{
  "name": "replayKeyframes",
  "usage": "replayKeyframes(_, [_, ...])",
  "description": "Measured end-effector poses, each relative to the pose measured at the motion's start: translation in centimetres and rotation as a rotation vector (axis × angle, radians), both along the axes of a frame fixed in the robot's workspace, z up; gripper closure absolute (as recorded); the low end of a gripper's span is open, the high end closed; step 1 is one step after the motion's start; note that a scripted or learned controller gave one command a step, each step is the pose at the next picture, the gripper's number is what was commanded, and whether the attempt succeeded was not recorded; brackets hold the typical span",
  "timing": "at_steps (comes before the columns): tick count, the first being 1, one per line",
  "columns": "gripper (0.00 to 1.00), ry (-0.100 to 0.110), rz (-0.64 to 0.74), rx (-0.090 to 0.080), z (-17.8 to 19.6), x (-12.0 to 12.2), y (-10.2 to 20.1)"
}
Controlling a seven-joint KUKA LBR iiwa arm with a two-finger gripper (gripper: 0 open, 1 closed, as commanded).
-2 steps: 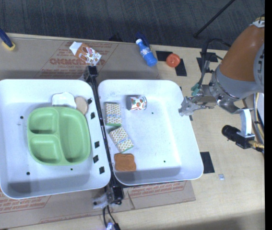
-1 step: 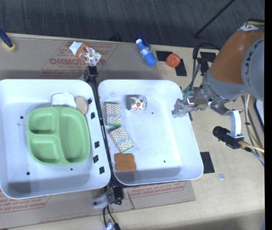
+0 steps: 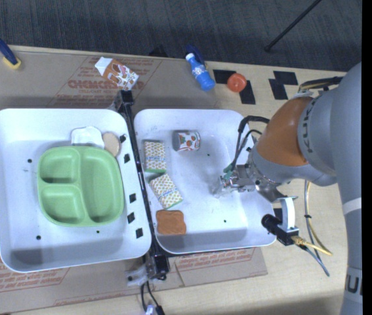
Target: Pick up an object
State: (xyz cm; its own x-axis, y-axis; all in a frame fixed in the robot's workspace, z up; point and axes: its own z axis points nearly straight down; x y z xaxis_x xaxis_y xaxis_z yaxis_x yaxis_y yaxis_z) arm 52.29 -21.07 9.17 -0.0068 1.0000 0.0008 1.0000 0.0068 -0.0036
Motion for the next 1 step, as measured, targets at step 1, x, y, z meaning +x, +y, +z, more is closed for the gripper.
replayKeyframes(1, [1.00, -0.008, 0.000, -0.001, 12.89, 4.37, 4.59])
